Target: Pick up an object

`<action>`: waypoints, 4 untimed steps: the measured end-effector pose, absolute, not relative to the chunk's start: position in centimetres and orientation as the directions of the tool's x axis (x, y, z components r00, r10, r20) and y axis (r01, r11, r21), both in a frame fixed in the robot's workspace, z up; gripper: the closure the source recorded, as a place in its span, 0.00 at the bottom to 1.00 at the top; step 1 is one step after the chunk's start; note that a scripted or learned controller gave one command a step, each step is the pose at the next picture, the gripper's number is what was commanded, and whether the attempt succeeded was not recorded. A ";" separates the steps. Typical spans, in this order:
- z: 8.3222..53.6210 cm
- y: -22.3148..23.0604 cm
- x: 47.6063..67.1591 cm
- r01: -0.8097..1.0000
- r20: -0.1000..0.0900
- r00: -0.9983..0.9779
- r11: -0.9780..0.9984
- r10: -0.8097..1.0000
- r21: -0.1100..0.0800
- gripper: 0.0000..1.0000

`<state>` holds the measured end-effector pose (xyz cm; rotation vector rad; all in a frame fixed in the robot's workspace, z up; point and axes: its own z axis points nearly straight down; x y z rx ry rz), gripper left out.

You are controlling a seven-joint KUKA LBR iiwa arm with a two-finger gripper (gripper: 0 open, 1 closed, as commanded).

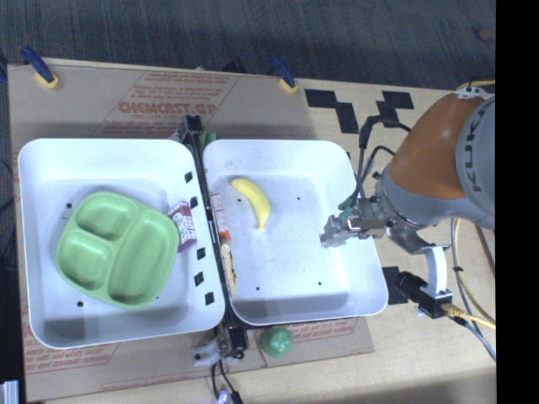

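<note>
One pincer hangs over the right edge of the right bin, its tip pointing inward above bare floor; at this slant its parts blur together, so how far it is open cannot be told, though nothing appears to be held in it. The grey arm with its orange band enters from the bench's right side. One banana, the likeliest thing to pick, lies apart from the pincer toward the right bin's back-left corner, curved and flat on the floor. The step in hand reads as the approach, before any grasp: the next move calls for travel leftward across the bin, then a descent over the banana's middle. One green divided plate sits in the left bin (three hollows), with one small red-and-white packet by its right edge. One green ball rests on the bench beside the right bin's front edge. Bins counted: two.
</note>
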<state>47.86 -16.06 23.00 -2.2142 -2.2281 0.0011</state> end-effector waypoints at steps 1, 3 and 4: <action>23.1 -14.4 50.4 1.000 0.001 -0.006 0.006 1.000 0.000 1.00; 26.5 -21.2 47.7 1.000 -0.002 -0.005 0.005 1.000 0.002 1.00; 10.5 -21.0 47.5 1.000 0.003 -0.005 0.005 1.000 -0.006 1.00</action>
